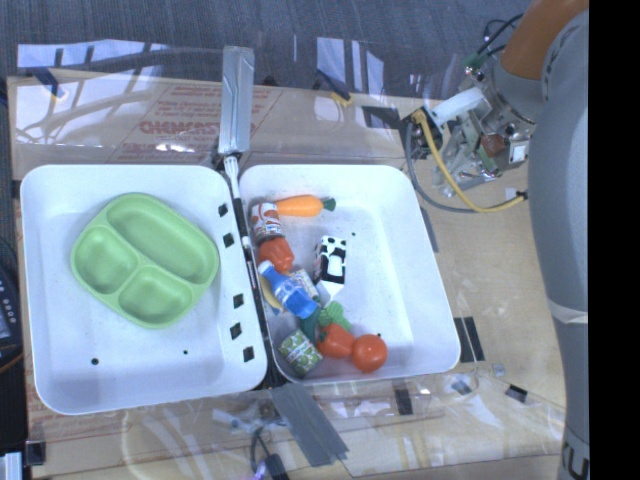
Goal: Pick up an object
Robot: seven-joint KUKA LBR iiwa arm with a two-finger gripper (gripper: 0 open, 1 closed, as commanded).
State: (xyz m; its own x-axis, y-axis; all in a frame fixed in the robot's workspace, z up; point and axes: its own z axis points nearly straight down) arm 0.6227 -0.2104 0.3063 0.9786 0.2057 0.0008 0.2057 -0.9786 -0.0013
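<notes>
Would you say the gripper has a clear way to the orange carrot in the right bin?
Probably yes: the carrot lies uncovered, and nothing stands between it and the gripper.

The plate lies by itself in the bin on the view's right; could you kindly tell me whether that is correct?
Not quite. The camera view shows the plate lying by itself in the left bin, not the right one. The right bin holds the carrot and other small items.
</notes>
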